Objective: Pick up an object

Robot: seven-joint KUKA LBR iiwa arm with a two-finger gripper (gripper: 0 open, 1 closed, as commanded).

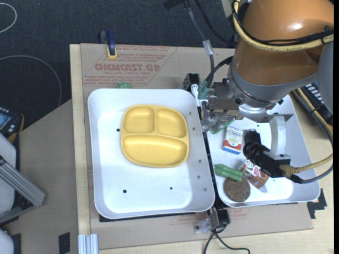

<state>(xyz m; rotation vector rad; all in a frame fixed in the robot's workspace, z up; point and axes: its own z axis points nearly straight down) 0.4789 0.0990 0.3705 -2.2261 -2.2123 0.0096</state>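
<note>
gripper [214, 119] hanging over right bin [302, 142] near small carton [232, 140] | finger state unreadable (arm blocking) | risk: closing on nothing

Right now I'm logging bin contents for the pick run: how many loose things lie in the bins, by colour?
Yellow: 1, divided plate
Green: 1, stick-like piece
Brown: 1, round disc
White, red and blue: 1, small carton
Dark red-brown: 1, small packet
Total: 5

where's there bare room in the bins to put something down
The left bin has the most bare floor: a wide strip between the yellow divided plate and the near rim, plus a band along its left wall. The right bin is crowded: the arm covers its far half, and a small carton, green object and brown disc fill the near part.
</note>
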